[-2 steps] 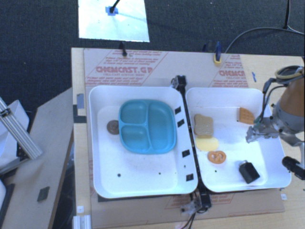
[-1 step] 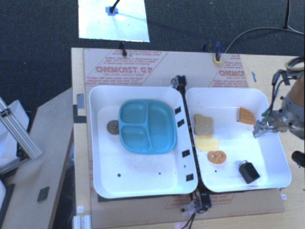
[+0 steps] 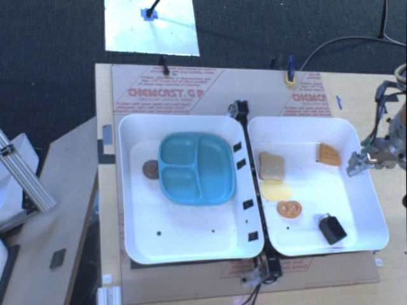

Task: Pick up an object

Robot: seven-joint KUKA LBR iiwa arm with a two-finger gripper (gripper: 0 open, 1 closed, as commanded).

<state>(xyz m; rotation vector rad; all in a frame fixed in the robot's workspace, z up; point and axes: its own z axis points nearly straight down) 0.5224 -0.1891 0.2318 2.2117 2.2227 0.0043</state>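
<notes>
The right bin (image 3: 362, 202) holds a tan bread-like piece (image 3: 272, 166), a flat yellow slice (image 3: 275, 190), an orange pretzel (image 3: 289, 209), an orange waffle-like piece (image 3: 329, 154) and a small black block (image 3: 332, 228). My gripper (image 3: 357, 162) hangs at the right bin's right rim, about level with the waffle piece and right of it. Nothing shows between its fingers. The left bin (image 3: 137, 234) holds a blue divided plate (image 3: 196, 168) and a small brown round disc (image 3: 151, 169) just left of the plate.
A row of black clips (image 3: 245, 183) runs along the seam where the two bins meet. A grey square sheet (image 3: 150, 18) lies on the dark floor at the back. Cables (image 3: 337, 43) trail across the bench's back right. An aluminium frame piece (image 3: 25, 180) stands at the left.
</notes>
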